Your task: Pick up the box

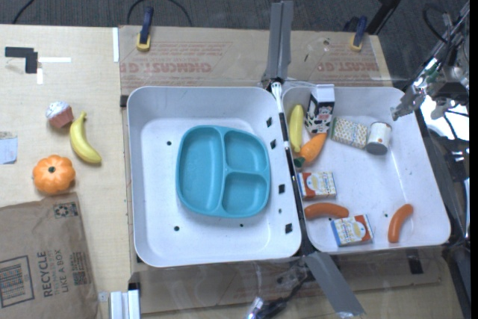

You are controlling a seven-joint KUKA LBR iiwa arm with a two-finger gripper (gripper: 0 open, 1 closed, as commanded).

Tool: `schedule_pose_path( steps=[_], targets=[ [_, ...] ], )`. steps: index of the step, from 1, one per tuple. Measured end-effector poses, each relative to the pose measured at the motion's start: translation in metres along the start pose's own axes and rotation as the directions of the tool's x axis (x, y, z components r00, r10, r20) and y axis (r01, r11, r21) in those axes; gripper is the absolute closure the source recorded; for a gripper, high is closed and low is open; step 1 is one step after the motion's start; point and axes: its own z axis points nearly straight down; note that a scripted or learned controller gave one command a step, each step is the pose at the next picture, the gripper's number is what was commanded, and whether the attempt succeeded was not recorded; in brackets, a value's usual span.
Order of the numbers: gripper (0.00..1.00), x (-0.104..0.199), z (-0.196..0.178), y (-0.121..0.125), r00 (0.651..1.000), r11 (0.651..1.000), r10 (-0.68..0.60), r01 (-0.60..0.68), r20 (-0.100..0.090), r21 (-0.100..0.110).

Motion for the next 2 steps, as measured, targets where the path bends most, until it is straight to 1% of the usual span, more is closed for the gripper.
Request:
schedule_pose_path(
  steps=[1, 2],
  targets=[
    [0.00, 0.006, 0.039, -0.078, 0.993, 0.993, -0.114, 0.114, -0.001, 0.000],
    [0.00, 0.024, -0.019, -0.002, 0.996, 0.996, -0.093, 0.093, 0.001, -0.002]
  ],
)
